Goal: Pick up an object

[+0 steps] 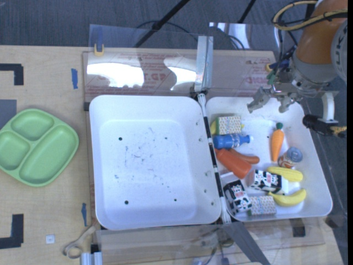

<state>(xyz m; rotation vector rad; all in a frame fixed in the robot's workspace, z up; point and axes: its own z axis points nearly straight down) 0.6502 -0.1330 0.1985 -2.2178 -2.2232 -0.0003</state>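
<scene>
My gripper hangs over the far end of the right bin, its two fingers spread open with nothing between them. Below it in that bin lie an orange carrot, a blue bottle, a dotted yellow-green box and a red-orange pepper-like piece. Nearer the front lie two yellow bananas, black-and-white cartons and a small round toy. The gripper sits up and to the left of the carrot, apart from all the objects.
The left white bin lies beside the right one, a hinge strip between them. A green divided plate rests on the wooden bench at far left. A clear panel stands behind the bins. The arm's orange band is at upper right.
</scene>
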